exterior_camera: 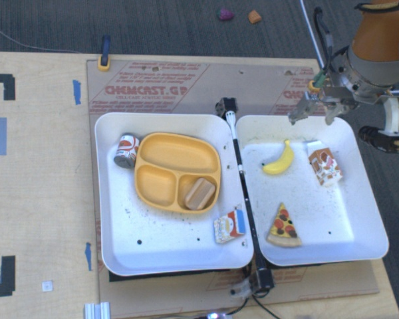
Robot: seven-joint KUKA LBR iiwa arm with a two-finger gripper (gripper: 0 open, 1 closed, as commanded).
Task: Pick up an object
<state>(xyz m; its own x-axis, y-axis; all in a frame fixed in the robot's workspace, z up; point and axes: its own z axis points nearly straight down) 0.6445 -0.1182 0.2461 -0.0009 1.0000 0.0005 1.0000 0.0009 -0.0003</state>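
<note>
Both white bins are seen as smooth, glossy plastic; the yellow divided plate as matt plastic; the bench as pale wood.

Dark carpet beyond pale wooden bench

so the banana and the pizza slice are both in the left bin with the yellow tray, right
Not quite. The camera view shows the banana and the pizza slice in the right bin. The yellow tray is in the left bin.
</note>
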